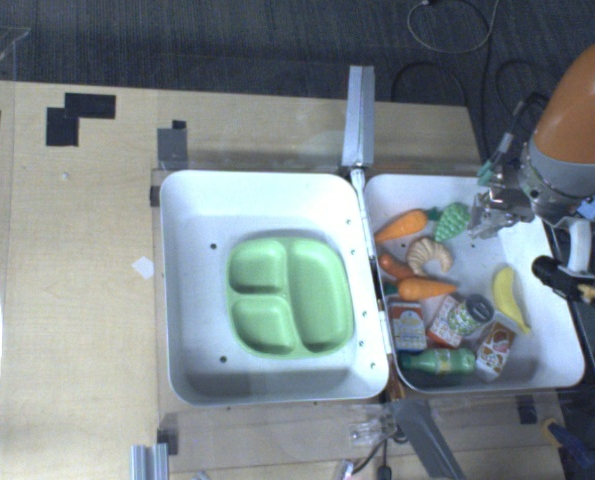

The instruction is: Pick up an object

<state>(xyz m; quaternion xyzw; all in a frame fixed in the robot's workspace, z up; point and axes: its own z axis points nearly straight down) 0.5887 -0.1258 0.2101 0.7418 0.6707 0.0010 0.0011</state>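
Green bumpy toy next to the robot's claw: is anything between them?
Nothing visible. The gripper sits right beside the green bumpy toy in the right bin; the carrot and croissant lie beyond it.

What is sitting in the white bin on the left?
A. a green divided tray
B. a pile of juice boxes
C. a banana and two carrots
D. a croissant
A: the left bin holds a green divided tray, while the toy foods lie in the right bin.

two white bins [177, 298], one green tray [289, 293], two carrots [402, 225], one banana [509, 299]
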